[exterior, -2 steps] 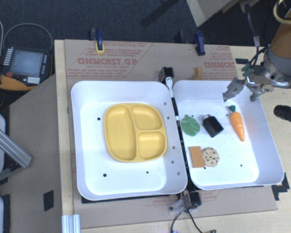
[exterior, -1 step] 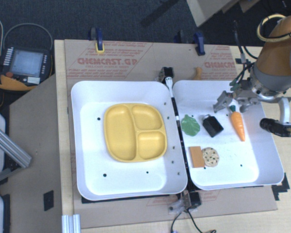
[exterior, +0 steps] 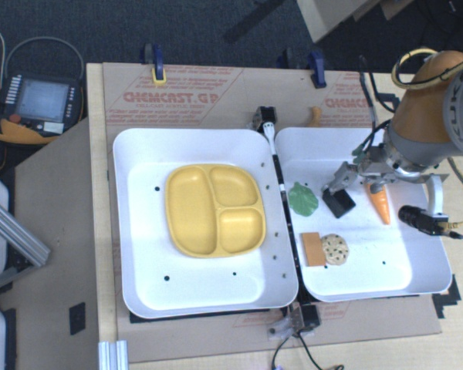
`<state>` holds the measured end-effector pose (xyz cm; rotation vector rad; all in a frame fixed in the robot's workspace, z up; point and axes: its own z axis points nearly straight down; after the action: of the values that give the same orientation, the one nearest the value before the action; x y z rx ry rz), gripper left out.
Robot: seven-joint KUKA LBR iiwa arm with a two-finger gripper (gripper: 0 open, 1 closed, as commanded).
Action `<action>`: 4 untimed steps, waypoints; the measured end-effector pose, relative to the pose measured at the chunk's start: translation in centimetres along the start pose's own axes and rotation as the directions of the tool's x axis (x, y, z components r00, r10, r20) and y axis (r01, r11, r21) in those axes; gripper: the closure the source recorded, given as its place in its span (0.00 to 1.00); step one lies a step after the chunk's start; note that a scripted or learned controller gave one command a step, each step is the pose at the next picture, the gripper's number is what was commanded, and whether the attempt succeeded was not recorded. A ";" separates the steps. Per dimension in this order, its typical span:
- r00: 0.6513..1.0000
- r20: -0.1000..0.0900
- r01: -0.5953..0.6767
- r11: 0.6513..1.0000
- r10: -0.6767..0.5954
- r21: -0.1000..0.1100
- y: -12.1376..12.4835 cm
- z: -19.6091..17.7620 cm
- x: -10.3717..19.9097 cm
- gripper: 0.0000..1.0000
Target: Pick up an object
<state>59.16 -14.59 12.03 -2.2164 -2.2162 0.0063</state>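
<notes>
Just right of claw (exterior: 339, 200): orange carrot (exterior: 380, 203), apart.

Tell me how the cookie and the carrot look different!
The cookie is round and pale tan with dark chips; the carrot is long, pointed and bright orange. The cookie lies beside a tan cracker, while the carrot lies right under the arm, near the end effector. Both are toy foods lying in the right bin.

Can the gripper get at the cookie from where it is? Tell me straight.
Probably yes: the cookie lies bare in the right bin, just below the gripper, with only a brown slab touching its left side.
</notes>
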 end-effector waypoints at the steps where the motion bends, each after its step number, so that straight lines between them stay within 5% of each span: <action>1: 1.000 0.003 0.000 1.000 0.000 -0.009 0.2 -1.4 -0.1 1.00; 4: 1.000 0.005 0.001 1.000 -0.001 -0.015 1.0 -14.9 -0.7 1.00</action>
<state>60.30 -15.33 26.89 -2.2260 -2.2270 -0.0048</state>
